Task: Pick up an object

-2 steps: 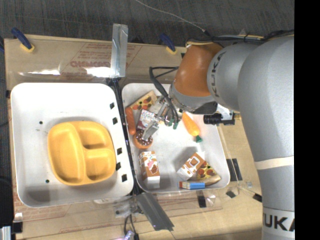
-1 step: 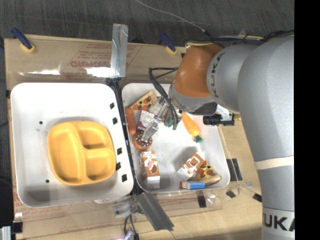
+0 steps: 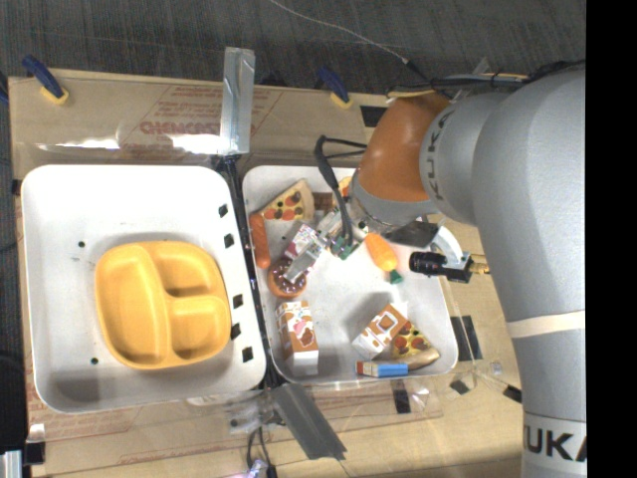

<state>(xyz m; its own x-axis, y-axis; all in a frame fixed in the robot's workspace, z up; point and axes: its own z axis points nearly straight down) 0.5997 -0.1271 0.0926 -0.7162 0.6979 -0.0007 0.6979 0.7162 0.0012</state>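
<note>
My gripper (image 3: 296,263) reaches down and left into the right bin (image 3: 438,312), hanging from the orange wrist band (image 3: 398,152). Directly under its tip lies a brown ring-shaped toy with a pink patch (image 3: 287,285); I cannot tell whether they touch. A red sausage toy (image 3: 260,239) lies just left of the gripper along the bin wall. Behind the gripper sits a pizza slice (image 3: 289,204). An orange carrot (image 3: 380,252) lies to its right, beside the wrist.
The left bin (image 3: 50,227) holds a yellow divided tray (image 3: 161,302). At the front of the right bin are a small carton (image 3: 298,329), a second pizza slice (image 3: 410,344) with a white box (image 3: 370,339), and a red-and-blue stick (image 3: 383,368).
</note>
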